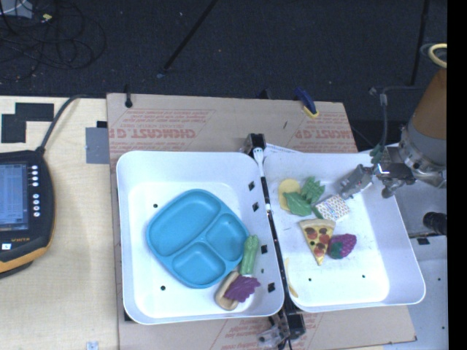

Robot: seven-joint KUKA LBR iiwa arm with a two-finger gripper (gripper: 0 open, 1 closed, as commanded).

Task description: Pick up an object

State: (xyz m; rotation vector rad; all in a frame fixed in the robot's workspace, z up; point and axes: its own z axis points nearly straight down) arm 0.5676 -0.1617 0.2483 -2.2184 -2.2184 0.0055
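A pale wood tabletop [66, 283] carries a cardboard sheet [219, 126] under two white bins, with a tablet-like controller [18, 203] at its left edge and dark floor with cables beyond its far edge. The hand [355, 183] hangs over the right bin [398, 268] near its far edge, just above a speckled white block [333, 208]; whether it is wide or narrow cannot be told. Beside the block lie green toys [303, 197], a pizza slice [318, 238] and a purple piece [341, 246], while the left bin [135, 188] holds a blue divided plate [193, 235].

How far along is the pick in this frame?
Nothing looks picked yet. The gripper hangs over the right bin, just right of the checkered block, with nothing seen in it. The pizza slice, purple grapes and green toy lie in the bin. Descent, grasp and lift remain.
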